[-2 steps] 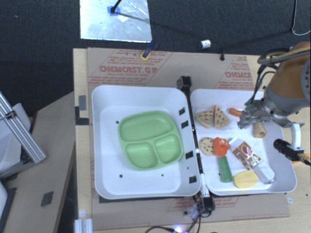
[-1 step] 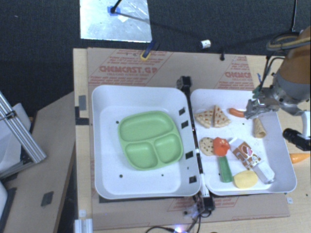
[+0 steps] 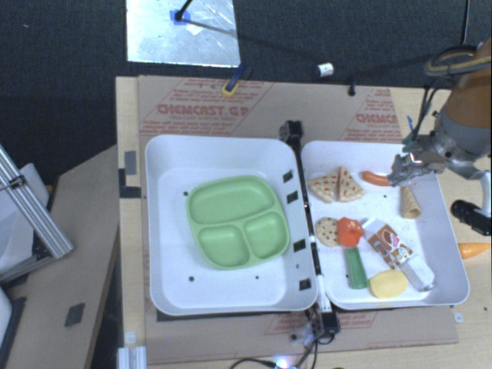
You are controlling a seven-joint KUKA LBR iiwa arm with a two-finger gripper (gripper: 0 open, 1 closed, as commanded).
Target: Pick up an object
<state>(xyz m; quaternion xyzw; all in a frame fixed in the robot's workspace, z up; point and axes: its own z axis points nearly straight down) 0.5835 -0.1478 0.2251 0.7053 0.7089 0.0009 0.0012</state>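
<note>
Pincer (image 3: pixel 401 169) fingers — too blurred.

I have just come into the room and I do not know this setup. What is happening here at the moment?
A robot arm reaches in from the right over the right bin, which holds toy food. Its end effector sits near the bin's far edge, right beside a small sausage; nothing shows as picked up. Also in that bin lie sandwich triangles, a cookie, a tomato, a lemon and a snack packet. The left bin holds a green divided tray.
</note>
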